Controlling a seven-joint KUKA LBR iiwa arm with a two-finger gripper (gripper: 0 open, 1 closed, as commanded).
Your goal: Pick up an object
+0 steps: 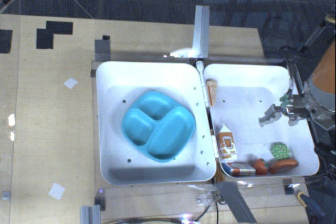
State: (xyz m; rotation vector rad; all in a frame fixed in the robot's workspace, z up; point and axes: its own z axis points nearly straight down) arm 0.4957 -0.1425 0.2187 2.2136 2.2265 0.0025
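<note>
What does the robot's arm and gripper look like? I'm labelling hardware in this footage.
The arm is grey with an orange band above the wrist. Its gripper is small, grey metal with two thin fingers, with a green spot near the mount and dark cables beside it.

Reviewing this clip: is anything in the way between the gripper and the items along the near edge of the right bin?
Nothing visible blocks it. The gripper hangs over bare floor of the right bin; the green ball, sausage and small carton lie nearer the bin's front edge, with open floor between them and the gripper.
</note>
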